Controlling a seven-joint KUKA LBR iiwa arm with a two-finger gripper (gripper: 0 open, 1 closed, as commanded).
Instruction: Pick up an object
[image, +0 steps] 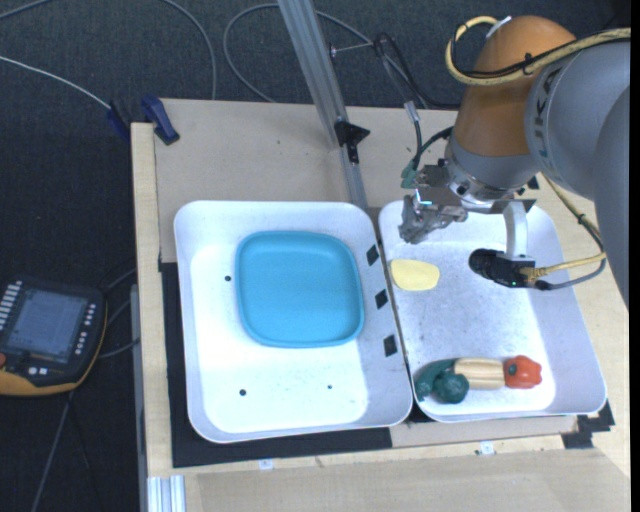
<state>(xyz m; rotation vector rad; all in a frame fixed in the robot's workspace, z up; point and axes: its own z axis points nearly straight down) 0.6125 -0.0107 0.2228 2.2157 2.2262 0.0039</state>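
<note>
In the right bin (560, 330) a pale yellow flat piece (414, 275) lies near the left wall. Along the bin's front edge sit a dark green lump (443, 384), a tan stick-like piece (480, 373) and a red round piece (522, 372), close together in a row. My gripper (418, 226) hangs over the back left corner of the right bin, just above and behind the yellow piece. Nothing shows between its fingers. The left bin (200, 330) holds a light blue square plate (298, 288).
A slanted metal pole (322, 80) rises behind the bins. A black cable connector (498, 267) hangs off the wrist over the right bin's middle. Cables trail over the dark floor, and a handheld pendant (45, 330) lies at the far left.
</note>
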